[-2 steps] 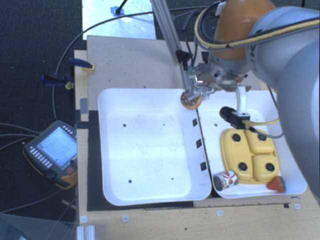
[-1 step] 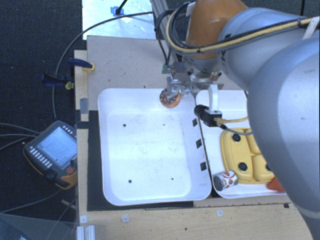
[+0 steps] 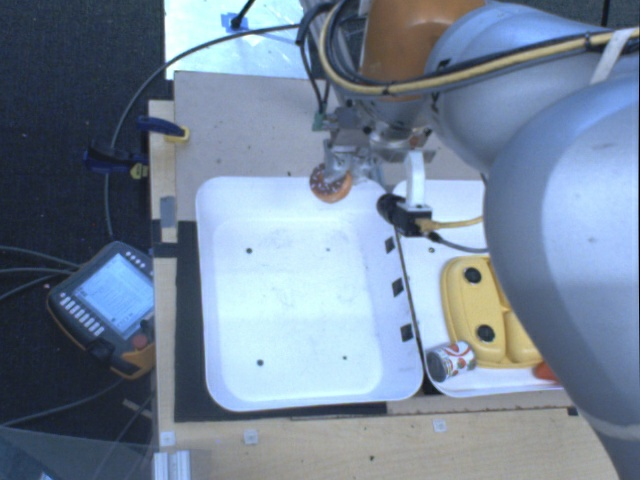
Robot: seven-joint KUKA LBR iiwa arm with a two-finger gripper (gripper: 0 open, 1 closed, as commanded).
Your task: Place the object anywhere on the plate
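While the hand point(image 3: 345, 168) appears clamped on the small round brown sprinkled doughnut point(image 3: 329, 183) over the left white bin point(image 3: 215, 268), it likely handles light, rigid; rim best gripped.

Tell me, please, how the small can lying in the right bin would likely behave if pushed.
The can lies on its side, so it would probably roll rather than slide. It looks small, likely light. It rests near the yellow block, which might stop it.
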